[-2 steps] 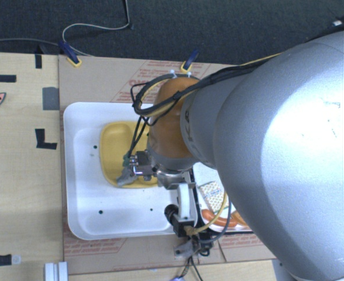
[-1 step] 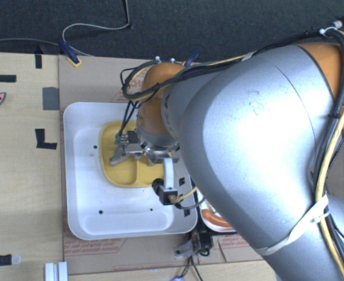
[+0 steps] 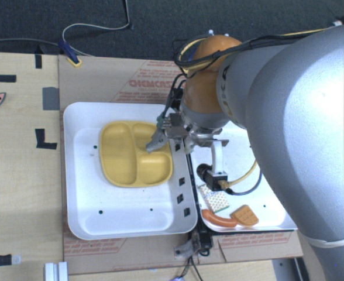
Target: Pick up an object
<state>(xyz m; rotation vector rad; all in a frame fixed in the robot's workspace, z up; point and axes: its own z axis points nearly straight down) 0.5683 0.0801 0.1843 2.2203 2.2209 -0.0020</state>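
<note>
A yellow divided plate (image 3: 131, 154) lies in the left white bin (image 3: 84, 215), towards its back. My gripper (image 3: 157, 140) hangs low over the plate's right side, near the ridge between its compartments. The grey arm and orange wrist band (image 3: 204, 92) hide most of the gripper from above. In the right bin (image 3: 271, 218), near the front edge, lie a red sausage (image 3: 219, 220), an orange biscuit-like piece (image 3: 246, 215) and a small white checkered piece (image 3: 216, 201).
A divider wall with black clips (image 3: 183, 198) separates the two bins. The arm covers most of the right bin. A cable with a blue and yellow plug (image 3: 71, 52) lies behind the bins on the bench.
</note>
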